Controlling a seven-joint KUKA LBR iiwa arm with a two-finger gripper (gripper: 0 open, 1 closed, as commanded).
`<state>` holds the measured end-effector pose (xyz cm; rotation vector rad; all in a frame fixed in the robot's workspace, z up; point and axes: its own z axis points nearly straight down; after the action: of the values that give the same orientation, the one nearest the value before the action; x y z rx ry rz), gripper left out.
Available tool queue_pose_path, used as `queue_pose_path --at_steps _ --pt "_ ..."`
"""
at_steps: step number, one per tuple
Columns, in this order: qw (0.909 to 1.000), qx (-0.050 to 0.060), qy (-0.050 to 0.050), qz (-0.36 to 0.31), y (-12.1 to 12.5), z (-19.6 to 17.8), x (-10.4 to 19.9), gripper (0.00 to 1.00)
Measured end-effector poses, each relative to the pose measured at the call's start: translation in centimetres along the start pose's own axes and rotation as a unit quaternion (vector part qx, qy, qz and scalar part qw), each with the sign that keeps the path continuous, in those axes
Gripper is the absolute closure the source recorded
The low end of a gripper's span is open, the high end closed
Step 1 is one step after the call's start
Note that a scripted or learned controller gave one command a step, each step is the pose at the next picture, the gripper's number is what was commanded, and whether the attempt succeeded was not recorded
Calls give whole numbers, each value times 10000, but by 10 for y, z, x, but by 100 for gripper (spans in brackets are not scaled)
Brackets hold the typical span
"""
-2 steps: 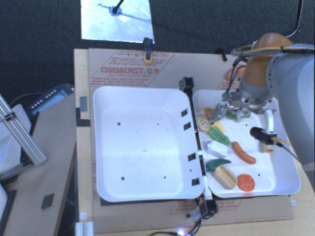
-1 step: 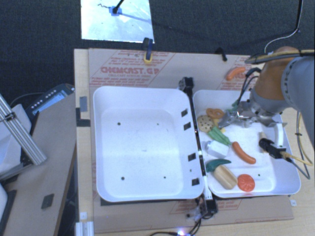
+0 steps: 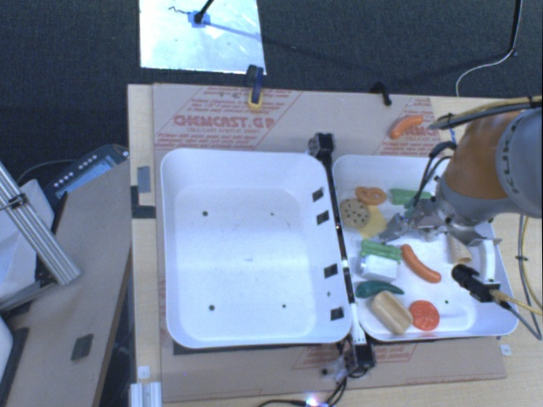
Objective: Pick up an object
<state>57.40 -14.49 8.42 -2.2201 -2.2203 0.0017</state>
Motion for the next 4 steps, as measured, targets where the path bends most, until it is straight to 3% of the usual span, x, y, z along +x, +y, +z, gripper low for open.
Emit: queue_pose_path --at_steps 1,2,3,4 --pt "10000 6 1 13 -67 0 -11 0" --pt "10000 -2 15 -39 -88 1 58 0" --pt "10000 -24 1 -18 -86 -10 54 100" --pt "10000 -60 -11 -32 -24 -2 57 100"
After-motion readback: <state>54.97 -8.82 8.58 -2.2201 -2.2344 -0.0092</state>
